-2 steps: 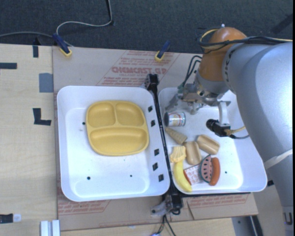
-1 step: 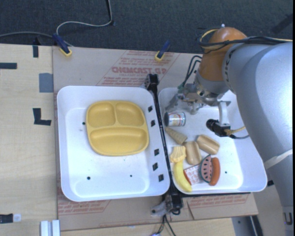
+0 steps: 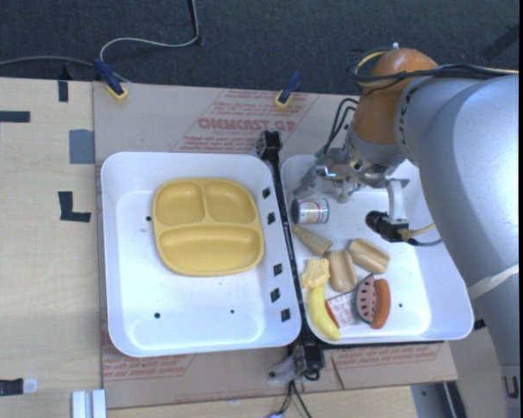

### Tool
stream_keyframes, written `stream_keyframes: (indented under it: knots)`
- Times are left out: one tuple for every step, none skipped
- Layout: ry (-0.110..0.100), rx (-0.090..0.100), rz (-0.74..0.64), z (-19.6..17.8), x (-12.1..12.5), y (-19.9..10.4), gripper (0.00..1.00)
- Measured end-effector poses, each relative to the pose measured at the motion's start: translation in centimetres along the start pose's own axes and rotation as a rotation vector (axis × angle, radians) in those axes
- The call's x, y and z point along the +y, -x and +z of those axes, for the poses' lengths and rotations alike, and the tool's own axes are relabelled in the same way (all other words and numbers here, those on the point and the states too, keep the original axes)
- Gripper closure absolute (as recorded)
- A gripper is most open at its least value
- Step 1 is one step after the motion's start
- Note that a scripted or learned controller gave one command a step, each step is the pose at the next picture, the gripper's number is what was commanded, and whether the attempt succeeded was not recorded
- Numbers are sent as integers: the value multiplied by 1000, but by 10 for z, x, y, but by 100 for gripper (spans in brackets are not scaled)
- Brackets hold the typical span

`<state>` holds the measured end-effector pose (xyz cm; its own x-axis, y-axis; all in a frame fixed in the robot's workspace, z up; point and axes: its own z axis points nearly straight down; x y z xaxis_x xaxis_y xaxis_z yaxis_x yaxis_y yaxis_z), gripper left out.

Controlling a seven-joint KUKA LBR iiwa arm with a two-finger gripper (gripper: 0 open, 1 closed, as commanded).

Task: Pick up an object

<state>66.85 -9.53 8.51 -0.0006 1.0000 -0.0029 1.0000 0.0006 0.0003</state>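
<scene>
1. The gripper hangs over the upper part of the right bin, just above a small silver can.
2. The can (shiny metal, lying on its side) sits right of frame centre.
3. How the tool stands, I cannot tell.
4. The left bin holds a yellow divided plate.

Wooden bench with black tape marks, overlaid by printed cardboard clamped at its far edge. On the cardboard, two white bins touching side by side: left bin, right bin.
</scene>
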Motion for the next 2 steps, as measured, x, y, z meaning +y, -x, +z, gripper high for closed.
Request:
stream_keyframes:
  knots:
    - [0, 0, 1, 0, 0, 0, 0]
    - [0, 0, 0, 0, 0, 0, 0]
